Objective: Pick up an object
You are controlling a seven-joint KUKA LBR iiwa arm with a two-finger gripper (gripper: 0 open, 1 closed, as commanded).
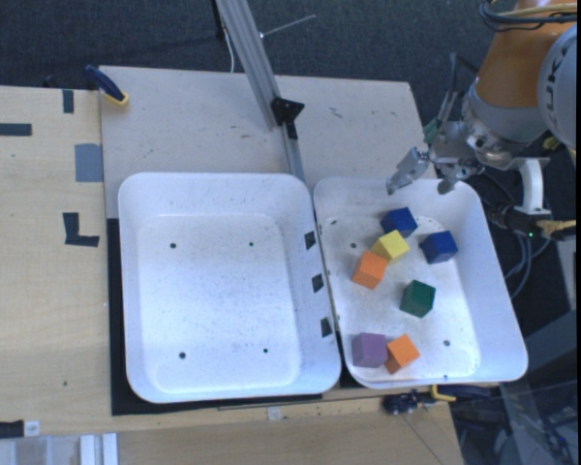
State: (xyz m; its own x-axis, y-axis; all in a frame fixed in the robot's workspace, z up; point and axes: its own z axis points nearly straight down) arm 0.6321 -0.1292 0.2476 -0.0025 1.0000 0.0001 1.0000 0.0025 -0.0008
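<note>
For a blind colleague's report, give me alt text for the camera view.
A grey and orange robot arm holds its claw open over the far edge of the right bin, which contains seven coloured blocks. The left bin sits alongside.

seven coloured blocks (397, 247), loose in right bin (484, 250)

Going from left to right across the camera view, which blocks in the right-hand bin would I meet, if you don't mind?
Purple block → yellow block → green block → dark blue block.
</note>
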